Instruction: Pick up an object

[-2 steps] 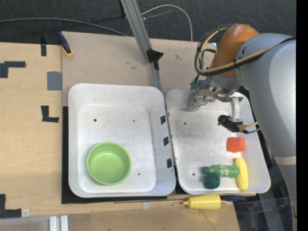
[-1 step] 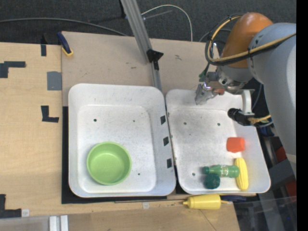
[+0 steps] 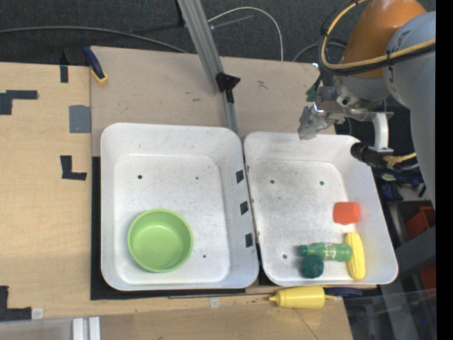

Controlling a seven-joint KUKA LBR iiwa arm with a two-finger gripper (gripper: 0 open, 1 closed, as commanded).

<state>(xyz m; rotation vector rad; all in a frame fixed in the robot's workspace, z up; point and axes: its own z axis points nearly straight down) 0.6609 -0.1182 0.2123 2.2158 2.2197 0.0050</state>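
On the tan bench, two white bins, gripper grip state unclear

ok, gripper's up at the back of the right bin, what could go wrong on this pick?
1. The green bottle, yellow object and dark green piece lie bunched together near the right bin's front corner; a grasp may catch two or knock one away.
2. The orange block and yellow object sit close to the bin wall, leaving little finger room.
3. The gripper hangs far from every object, so a straight descent likely closes on nothing.
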